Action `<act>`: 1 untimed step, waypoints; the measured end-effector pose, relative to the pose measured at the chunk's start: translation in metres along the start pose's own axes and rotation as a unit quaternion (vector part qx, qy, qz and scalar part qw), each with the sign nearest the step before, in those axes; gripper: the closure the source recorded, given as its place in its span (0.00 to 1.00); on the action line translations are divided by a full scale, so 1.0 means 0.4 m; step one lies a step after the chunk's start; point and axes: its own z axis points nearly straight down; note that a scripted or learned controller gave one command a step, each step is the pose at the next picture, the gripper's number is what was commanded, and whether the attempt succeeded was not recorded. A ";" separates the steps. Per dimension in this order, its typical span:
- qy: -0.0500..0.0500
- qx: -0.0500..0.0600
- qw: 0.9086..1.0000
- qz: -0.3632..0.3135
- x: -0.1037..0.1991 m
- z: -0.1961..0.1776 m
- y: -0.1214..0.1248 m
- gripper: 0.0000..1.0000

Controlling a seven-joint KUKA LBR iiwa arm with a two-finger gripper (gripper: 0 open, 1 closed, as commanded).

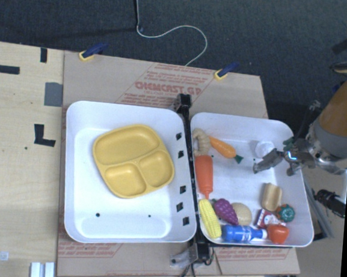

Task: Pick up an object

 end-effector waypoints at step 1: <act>0.000 0.000 1.000 -0.001 0.001 -0.025 0.001 1.00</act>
